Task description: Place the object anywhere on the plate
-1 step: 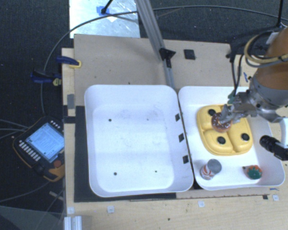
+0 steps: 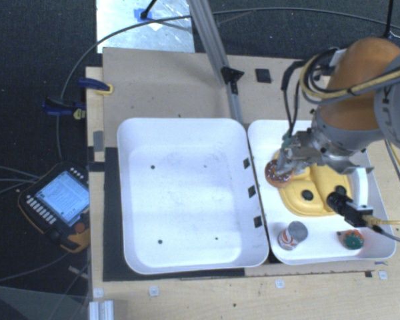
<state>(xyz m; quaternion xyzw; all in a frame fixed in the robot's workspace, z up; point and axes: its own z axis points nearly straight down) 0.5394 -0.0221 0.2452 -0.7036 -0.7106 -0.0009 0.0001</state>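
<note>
arm: grey KUKA w/ orange band [image 2: 360,69], enters from right, reaches down over right bin
hand [image 2: 285,167]: low in upper-left part of right bin, right at the brown round obj; open vs closed – cannot tell, tips too small/blurred, wrist body covers most of it
brown obj [image 2: 275,173]: small round brownish disc w/ speckled rim, left side of right bin, touching/just beside yellow item; partly hidden by hand; held or not – cannot tell
yellow item [image 2: 313,195]: large yellow plastic shape w/ dark hole, mid right bin, partly under the wrist
plate: none clearly identifiable; cannot tell which item it would be
cup-like obj [image 2: 292,235]: small round grey/red/white thing, lower-left of right bin, apart from yellow item
green obj [image 2: 351,240]: small green + orange bit, lower-right corner of right bin
black part [image 2: 345,207]: dark cylinder w/ cable, right of yellow item, looks like arm hardware
right bin [image 2: 260,139]: white, shallow, holds all the objs
left bin [image 2: 180,192]: white, shallow, just a few dark dots on floor
desk [image 2: 167,85]: tan board under both bins
pendant [image 2: 57,205]: orange-edged w/ lit screen, on floor left of desk
clamps [image 2: 87,85]: blue/yellow, left desk edge
</note>
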